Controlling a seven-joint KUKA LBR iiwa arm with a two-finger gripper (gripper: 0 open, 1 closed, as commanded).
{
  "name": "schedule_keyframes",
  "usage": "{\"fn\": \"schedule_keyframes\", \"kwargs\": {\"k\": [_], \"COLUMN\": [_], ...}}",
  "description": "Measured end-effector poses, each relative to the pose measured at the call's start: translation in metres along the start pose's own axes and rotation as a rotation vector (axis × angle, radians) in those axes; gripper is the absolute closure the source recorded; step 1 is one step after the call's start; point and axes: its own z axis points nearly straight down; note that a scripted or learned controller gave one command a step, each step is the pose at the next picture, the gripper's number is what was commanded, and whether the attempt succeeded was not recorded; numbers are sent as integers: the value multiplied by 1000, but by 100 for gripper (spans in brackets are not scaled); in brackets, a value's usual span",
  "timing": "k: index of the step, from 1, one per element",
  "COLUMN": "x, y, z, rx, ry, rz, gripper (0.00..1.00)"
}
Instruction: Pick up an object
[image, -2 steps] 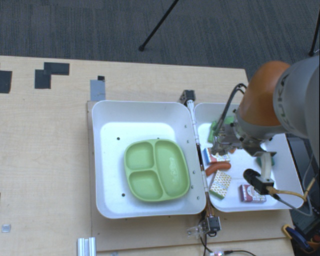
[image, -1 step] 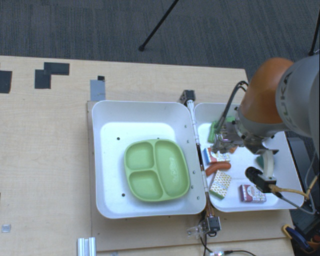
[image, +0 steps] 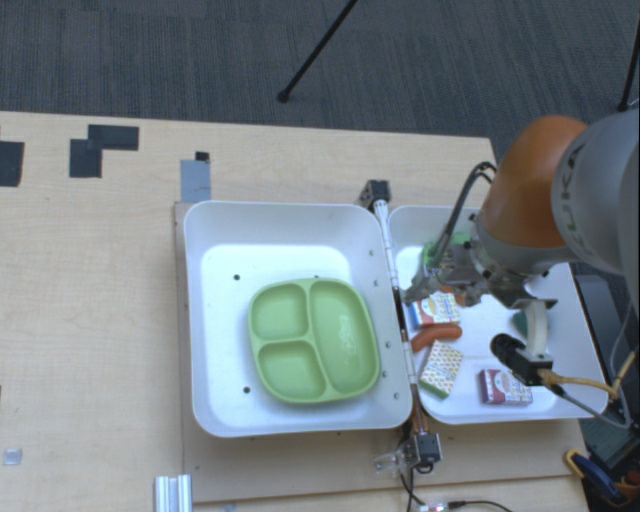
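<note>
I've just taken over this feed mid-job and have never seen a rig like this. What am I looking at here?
This is one fixed camera looking down at a slant on a bench. The grey arm with the orange band reaches in from the right. Its grasping tool hangs over the right bin. That bin holds small things: a red sausage-shaped piece, a green-and-white box and a dark red box. The left bin holds a green divided plate. Whether the tool grips anything cannot be told from here.
</note>
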Motion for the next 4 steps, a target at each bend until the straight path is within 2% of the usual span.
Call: {"fn": "schedule_keyframes", "kwargs": {"k": [1, 2, 3, 4], "x": [-56, -63, -63, 6], "y": [-49, -48, -46, -48], "z": [10, 108, 97, 10], "rx": [3, -3, -7, 2], "ry": [-1, -1, -2, 1], "rz": [7, 8, 8, 5], "gripper": [0, 0, 100, 100]}}
